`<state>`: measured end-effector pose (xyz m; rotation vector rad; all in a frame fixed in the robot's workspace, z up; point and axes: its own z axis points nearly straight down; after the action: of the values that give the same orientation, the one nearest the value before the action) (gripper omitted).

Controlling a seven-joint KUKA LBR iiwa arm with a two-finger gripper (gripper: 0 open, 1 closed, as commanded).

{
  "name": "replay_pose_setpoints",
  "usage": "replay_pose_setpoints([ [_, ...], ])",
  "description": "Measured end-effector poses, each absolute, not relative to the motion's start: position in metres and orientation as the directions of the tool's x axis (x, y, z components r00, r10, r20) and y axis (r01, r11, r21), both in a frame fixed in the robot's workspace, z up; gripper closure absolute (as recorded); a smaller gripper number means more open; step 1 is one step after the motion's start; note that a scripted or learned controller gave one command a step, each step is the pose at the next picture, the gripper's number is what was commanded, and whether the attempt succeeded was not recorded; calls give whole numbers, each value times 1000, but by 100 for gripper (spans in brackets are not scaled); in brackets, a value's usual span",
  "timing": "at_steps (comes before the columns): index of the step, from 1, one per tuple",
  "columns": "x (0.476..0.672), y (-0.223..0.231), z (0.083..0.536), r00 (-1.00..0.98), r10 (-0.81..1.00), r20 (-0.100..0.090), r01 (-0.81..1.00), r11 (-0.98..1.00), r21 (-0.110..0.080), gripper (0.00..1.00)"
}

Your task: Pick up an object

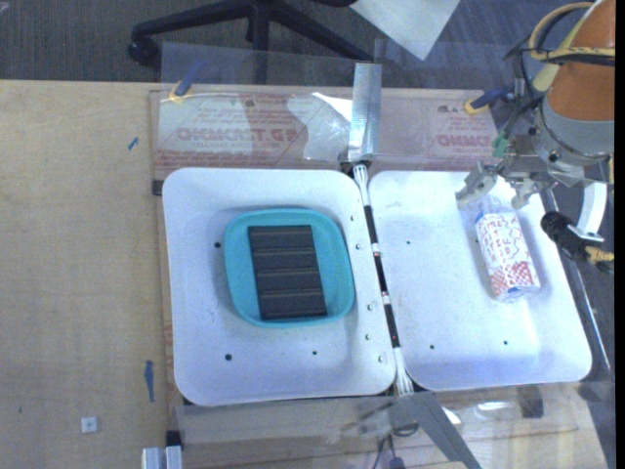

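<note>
A small plastic bottle with a red-and-white patterned label lies on its side in the right bin, near that bin's right wall. My gripper hangs over the bottle's far end, at the bin's back right corner. Its two fingers are spread apart, one on each side of the bottle's top, and nothing is clamped between them. In the left bin a teal dish lies flat with a dark ribbed block resting on it.
A metal divider strip runs between the two bins. The arm's orange band and yellow cables hang over the back right. A taped clear sheet lies behind the bins, and the wooden bench extends to the left.
</note>
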<state>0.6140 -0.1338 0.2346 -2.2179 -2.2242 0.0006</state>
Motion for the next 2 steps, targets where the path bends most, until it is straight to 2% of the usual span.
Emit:
replay_pose_setpoints([
  [1, 631, -181, 112, -98, 995, -2, 995, 98, 5, 0],
  [2, 591, -140, 88, -231, 973, -2, 973, 231, 7, 0],
])
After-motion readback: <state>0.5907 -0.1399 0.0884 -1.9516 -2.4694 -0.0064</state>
